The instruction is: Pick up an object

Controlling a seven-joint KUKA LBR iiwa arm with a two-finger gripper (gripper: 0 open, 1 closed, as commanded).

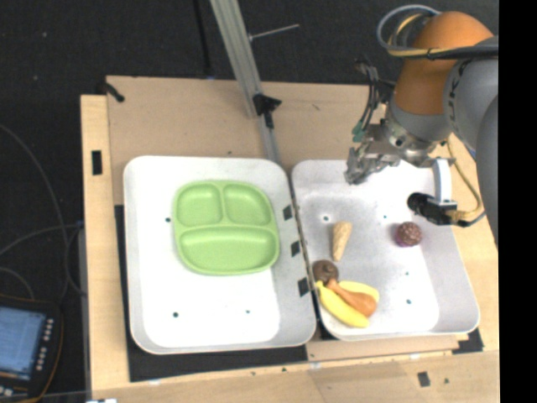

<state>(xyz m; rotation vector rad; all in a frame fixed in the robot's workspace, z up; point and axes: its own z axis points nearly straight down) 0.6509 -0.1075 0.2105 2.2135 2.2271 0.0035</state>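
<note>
1. A pale wooden bench (193, 112) is seen from above against dark flooring; two shallow white bins lie on it side by side, the left bin (151, 309) and the right bin (445, 305), their inner edges touching.
2. Nearest in the right bin, a yellow plastic banana (338, 309) and an orange carrot-shaped toy (359, 295) lie pressed together at the front edge; a small brown round piece (324, 270) touches them; all are judged light, stiff and somewhat slick.
3. Farther back, a tan cone-shaped toy (340, 239) lies apart from the rest; it is judged the easiest pick, best taken across its wider middle; a dark purple ball (409, 234) lies well to its right and may roll.
4. In the left bin a green divided plate (225, 227) is set.
5. Farthest, the gripper (361, 168) hangs over the right bin's back edge, holding nothing; whether its fingers are apart cannot be told.
</note>
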